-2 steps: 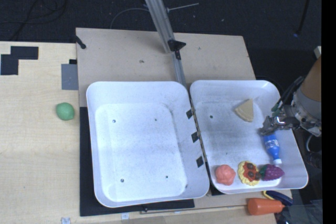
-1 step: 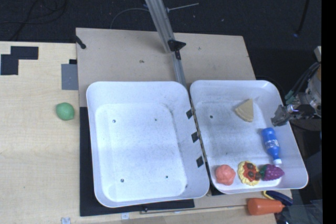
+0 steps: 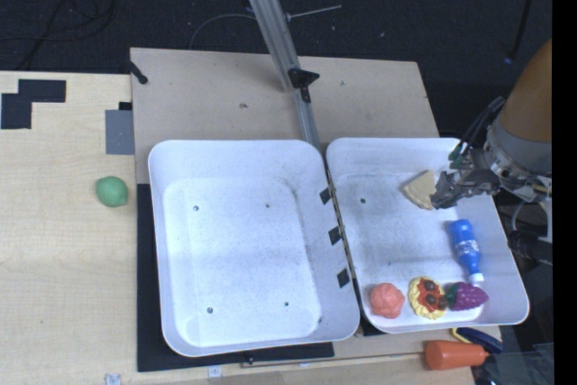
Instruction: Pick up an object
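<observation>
Orange carrot (image 3: 455,354) foremost; tool (image 3: 445,195) touches tan piece (image 3: 420,189).

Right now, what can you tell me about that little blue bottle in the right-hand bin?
The blue bottle looks like a small plastic toy: bright blue body, pale label band, whitish cap end. It lies on its side on the floor of the right bin, cap pointing toward the near rim, close to the purple grapes. The gripper is apart from it, beyond its far end.
</observation>
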### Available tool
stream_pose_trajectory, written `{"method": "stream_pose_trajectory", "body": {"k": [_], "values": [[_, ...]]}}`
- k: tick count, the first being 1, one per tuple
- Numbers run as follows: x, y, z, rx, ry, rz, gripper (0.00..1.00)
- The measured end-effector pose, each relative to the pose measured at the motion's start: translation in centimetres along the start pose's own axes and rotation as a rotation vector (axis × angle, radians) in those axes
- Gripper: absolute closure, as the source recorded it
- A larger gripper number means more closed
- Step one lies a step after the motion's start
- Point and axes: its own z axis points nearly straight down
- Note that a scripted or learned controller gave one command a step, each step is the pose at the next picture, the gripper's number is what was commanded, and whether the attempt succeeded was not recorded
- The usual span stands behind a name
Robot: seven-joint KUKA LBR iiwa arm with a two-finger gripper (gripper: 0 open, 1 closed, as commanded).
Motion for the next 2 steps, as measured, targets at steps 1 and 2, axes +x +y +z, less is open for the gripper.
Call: {"method": "stream_pose_trajectory", "body": {"k": [1, 2], "values": [[5.6, 1.5, 0.9, 0.000, 0.000, -0.001, 1.00], [10.0, 2.9, 1.6, 0.000, 0.000, 0.001, 1.00]]}}
